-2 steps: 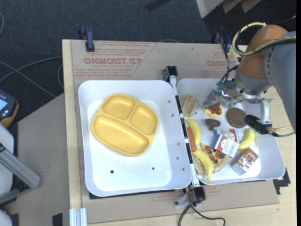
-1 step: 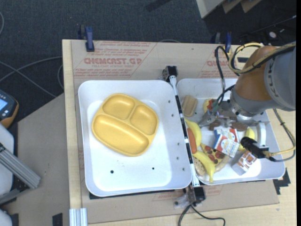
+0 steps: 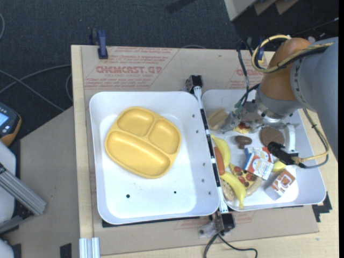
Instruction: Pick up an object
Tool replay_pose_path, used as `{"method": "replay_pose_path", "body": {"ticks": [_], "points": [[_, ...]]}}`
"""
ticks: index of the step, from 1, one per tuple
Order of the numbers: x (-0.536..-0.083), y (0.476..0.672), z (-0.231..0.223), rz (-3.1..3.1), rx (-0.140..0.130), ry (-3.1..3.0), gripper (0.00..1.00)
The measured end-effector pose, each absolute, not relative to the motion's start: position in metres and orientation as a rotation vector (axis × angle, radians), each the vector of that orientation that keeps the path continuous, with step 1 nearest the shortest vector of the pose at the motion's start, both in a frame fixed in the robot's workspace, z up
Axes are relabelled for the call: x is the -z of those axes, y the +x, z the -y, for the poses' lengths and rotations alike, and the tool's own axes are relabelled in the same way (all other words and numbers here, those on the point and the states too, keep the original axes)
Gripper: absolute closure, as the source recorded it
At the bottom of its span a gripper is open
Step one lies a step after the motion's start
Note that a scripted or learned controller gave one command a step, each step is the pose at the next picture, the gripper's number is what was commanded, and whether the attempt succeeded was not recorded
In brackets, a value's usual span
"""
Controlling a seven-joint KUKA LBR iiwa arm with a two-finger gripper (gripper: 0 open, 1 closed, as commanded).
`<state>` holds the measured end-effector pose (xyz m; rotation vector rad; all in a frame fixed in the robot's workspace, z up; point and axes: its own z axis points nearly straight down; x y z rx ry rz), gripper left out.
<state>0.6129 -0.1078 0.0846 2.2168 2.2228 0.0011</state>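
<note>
You saw the gripper low at the right bin's far edge, over the food heaped along its left side — its grip couldn't be made out.
</note>
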Motion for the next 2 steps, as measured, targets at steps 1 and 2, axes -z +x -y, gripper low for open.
{"method": "replay_pose_path", "body": {"ticks": [1,2], "points": [[-0.142,0.67,0.165,-2.213,-0.006,2.213,0.0],[-0.081,0.605,0.13,-2.228,0.008,2.229,0.0]]}}
